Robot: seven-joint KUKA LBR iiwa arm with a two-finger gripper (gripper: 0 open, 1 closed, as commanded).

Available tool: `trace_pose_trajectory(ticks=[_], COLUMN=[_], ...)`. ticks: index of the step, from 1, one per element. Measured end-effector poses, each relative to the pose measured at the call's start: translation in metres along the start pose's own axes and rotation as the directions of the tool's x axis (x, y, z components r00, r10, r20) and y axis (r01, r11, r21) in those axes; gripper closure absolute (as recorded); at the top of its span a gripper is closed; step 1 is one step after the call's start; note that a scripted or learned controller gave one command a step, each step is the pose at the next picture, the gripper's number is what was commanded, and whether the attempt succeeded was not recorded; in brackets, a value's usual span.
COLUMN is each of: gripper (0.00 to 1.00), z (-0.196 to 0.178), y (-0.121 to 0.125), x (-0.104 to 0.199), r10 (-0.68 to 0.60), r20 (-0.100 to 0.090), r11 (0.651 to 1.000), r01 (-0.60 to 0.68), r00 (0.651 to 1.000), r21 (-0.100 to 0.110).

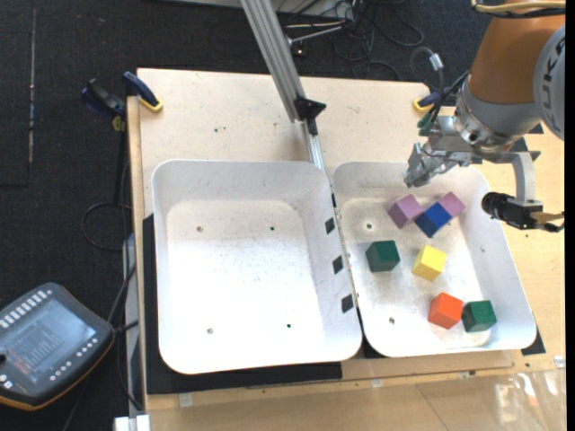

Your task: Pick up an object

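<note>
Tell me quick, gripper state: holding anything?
Gripper: cannot be told; it hangs above the purple block in the right bin, nothing visibly held.

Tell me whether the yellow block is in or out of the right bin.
In. The yellow block lies on the floor of the right bin, inside its raised rim, between a green block and an orange block.

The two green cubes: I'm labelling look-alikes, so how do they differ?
The upper green cube stands alone near the right bin's middle; the lower green cube sits by the near rim, touching an orange cube. The lower looks slightly smaller. Both are dark green.
</note>
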State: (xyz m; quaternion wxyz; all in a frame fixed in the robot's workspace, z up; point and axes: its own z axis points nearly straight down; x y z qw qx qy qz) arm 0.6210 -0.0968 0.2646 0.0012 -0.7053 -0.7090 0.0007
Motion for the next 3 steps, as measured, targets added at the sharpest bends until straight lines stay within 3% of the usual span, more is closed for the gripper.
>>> trace_pose_trajectory(ticks=[1, 3], gripper=[1.00, 1.00], z=[0.017, 0.014], y=[-0.023, -0.072], x=[0.049, 0.146], r10=[-0.001, -0.003], r20=[0.000, -0.002], r11=[1.000, 1.000], r01=[0.001, 0.003], r00=[1.000, 1.000], r21=[0.000, 0.000])
